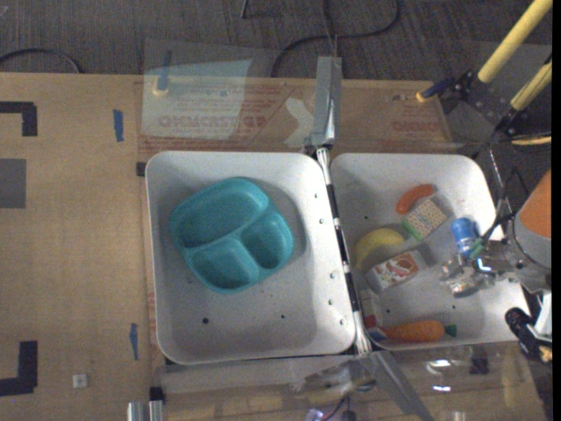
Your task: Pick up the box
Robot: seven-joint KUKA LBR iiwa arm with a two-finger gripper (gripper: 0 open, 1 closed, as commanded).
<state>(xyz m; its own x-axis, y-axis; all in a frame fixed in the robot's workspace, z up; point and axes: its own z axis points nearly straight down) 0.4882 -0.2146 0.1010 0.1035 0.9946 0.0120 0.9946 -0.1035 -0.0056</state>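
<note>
Over the right white bin [491, 318], near its right wall, hangs the metal two-finger hand [463, 274]; whether it is open or closed cannot be told. Touching or just beside it stands a small blue-capped bottle [464, 233]. Left of the hand lies the small white-and-red carton box [396, 270], its print too blurred to read, resting against a yellow rounded fruit-shaped toy [379, 244]. A tan checked packet [426, 217] and an orange sausage-shaped toy [415, 197] lie farther back; an orange carrot toy [416, 330] lies along the front wall. The left white bin [175, 323] holds a teal three-compartment plastic tray [231, 233]. On the tabletop [70, 261], red lettering under a clear sheet [210, 103] is illegible.
</note>
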